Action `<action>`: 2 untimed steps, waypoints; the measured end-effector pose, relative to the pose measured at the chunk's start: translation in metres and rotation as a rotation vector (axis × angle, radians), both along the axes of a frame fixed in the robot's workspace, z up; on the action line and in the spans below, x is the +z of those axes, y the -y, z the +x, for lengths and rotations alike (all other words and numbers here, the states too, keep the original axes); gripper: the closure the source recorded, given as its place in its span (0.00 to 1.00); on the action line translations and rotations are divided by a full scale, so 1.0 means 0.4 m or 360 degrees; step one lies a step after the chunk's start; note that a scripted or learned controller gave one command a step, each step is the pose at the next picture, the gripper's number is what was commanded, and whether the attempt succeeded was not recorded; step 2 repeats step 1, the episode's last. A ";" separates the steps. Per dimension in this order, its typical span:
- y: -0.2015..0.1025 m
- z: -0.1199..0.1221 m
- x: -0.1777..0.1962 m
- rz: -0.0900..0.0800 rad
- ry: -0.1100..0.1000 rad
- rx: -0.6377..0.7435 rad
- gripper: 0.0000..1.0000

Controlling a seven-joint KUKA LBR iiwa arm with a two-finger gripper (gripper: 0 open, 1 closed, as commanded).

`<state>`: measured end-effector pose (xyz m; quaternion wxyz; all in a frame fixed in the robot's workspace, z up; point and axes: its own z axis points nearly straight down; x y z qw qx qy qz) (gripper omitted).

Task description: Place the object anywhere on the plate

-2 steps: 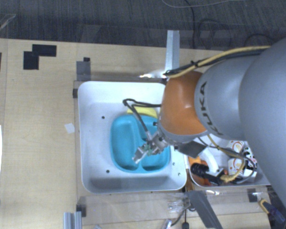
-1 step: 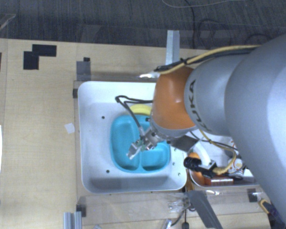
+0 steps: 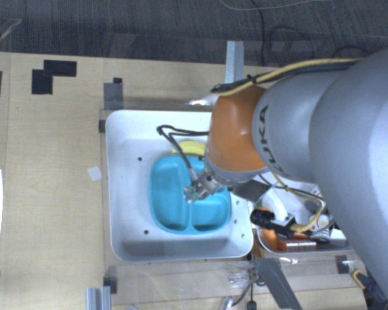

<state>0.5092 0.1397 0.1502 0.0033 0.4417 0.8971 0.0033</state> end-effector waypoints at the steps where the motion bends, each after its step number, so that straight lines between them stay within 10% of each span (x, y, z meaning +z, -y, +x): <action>1: -0.150 -0.040 -0.139 0.0015 0.0017 -0.0413 1.00; 2: -0.150 -0.040 -0.139 0.0015 0.0017 -0.0413 1.00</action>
